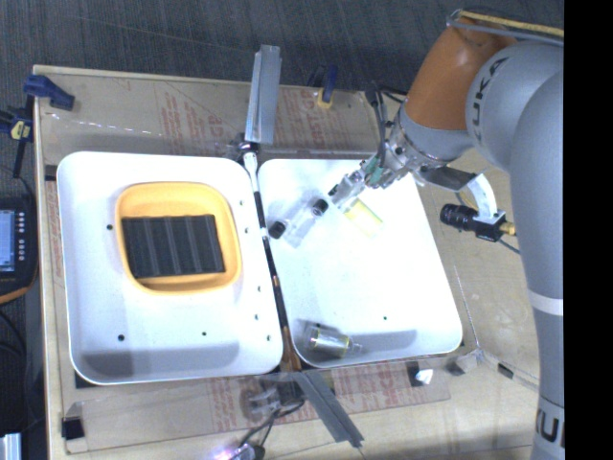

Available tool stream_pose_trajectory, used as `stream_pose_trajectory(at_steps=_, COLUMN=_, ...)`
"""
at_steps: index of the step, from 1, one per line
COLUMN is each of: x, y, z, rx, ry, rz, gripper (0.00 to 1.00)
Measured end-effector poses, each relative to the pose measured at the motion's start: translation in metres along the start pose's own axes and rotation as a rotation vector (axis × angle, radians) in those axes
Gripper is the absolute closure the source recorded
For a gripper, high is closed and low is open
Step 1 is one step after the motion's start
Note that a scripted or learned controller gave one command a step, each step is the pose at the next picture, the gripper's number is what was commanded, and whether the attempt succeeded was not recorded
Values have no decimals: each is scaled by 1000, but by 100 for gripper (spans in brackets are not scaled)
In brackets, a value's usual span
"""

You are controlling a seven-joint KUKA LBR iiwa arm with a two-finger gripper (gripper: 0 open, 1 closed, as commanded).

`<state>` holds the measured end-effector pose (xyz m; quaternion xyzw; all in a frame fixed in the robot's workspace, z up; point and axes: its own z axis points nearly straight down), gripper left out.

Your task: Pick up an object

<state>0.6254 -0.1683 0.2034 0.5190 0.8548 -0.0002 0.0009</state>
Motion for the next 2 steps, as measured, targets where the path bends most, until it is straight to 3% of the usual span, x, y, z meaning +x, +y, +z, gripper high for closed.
stream_pose_trajectory(at_steps=1, x=-42, y=15, z=-12, rx=1, ry=2, rz=3, gripper=100)
stream_pose_trajectory(at_steps=2, x=-23, y=23, z=-17, rx=5, ry=5, rz=40, gripper=100)
